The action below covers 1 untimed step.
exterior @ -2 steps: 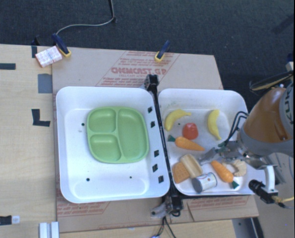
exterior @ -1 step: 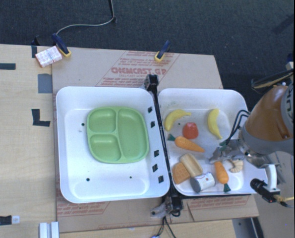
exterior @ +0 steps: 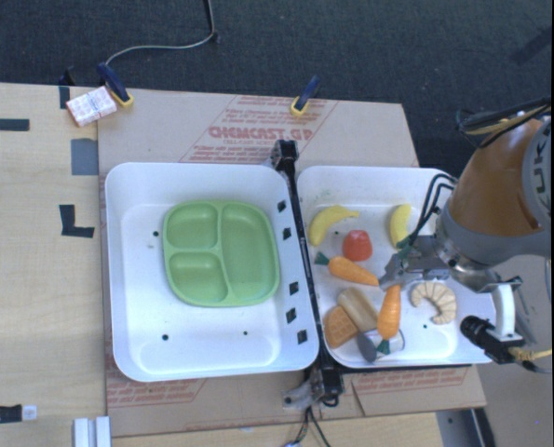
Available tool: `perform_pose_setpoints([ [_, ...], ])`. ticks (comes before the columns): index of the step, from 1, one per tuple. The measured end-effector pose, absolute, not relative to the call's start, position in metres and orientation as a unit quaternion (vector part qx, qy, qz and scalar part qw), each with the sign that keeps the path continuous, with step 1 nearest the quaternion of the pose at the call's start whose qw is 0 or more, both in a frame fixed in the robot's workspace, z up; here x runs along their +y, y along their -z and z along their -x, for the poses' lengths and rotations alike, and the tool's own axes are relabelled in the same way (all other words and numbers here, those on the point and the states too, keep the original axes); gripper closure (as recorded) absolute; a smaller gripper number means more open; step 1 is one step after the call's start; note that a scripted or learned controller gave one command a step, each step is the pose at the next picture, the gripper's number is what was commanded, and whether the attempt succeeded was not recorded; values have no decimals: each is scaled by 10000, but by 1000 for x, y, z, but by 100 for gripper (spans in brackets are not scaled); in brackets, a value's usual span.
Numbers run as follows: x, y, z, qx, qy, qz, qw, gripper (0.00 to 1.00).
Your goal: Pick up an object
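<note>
You've got a green plastic divided plate (exterior: 222,253) centred in the left white bin (exterior: 128,343). The right white bin (exterior: 425,177) at frame right holds a yellow toy banana (exterior: 331,221), red toy tomato (exterior: 357,245), two orange toy carrots (exterior: 353,271) (exterior: 389,311), tan bread roll (exterior: 355,305), yellow lemon piece (exterior: 400,222) and croissant (exterior: 434,297). The gripper (exterior: 395,270) sits low between the carrots; can't tell finger opening or any grasp.

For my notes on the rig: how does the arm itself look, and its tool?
The arm is grey with a wide orange band above the wrist. Black cables loop along its side. The tool is small, dark grey metal. A white bracket and a black part sit lower.
</note>
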State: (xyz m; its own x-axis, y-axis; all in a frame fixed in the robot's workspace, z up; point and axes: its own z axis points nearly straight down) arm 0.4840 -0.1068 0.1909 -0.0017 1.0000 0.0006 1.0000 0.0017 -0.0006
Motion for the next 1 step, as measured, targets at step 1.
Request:
perform_pose_setpoints([
  [1,-6,-224,-498,-7081,-3,7061,8,100],
])
